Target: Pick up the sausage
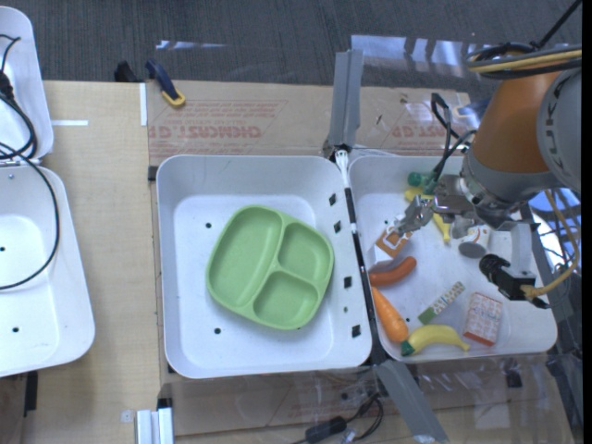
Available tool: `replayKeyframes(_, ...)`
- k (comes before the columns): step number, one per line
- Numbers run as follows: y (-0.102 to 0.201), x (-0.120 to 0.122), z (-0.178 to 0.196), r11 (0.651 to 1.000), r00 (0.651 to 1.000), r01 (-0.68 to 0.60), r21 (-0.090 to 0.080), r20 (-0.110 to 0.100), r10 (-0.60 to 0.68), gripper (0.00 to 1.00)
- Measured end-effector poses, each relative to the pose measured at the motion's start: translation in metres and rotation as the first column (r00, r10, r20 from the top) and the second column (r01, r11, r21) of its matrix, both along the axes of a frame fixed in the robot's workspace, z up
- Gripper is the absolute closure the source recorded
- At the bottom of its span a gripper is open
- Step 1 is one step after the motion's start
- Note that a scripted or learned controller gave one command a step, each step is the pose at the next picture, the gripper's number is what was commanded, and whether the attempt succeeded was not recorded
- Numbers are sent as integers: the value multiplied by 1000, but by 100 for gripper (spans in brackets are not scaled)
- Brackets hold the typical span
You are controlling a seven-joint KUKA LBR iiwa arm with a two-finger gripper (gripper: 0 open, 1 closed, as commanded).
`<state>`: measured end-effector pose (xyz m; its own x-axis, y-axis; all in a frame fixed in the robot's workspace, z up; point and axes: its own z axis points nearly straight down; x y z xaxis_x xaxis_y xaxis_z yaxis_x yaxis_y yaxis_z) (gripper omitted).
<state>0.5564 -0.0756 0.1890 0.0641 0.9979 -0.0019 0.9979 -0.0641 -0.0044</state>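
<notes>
Sausage [392, 270]: lying free in the right bin [518, 345], just beside the carrot [389, 314]. Gripper [413, 218]: above and near the sausage, fingers spread, holding nothing. Banana [437, 339]: well beyond the sausage, beside the carrot.

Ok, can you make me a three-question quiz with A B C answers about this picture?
1. Where is the sausage?
A. right bin
B. left bin
C. on the green plate

2. How many sections does the green plate have?
A. two
B. three
C. five

3. What is the end effector doing?
A. lifting the banana
B. hovering above the sausage
C. resting on the plate

Answers: 1 A, it lies in the right bin beside the carrot. 2 B, ridges split it in three. 3 B, it hangs just above the sausage, apart from it.
</notes>
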Motion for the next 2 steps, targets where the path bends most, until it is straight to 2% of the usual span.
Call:
replayKeyframes(1, -23, 5, -75, 1000, 1000, -13, 0, 16, 13, 0)
replayKeyframes(2, -22, 6, -84, 1000, 999, -29, 6, 24, 29, 0)
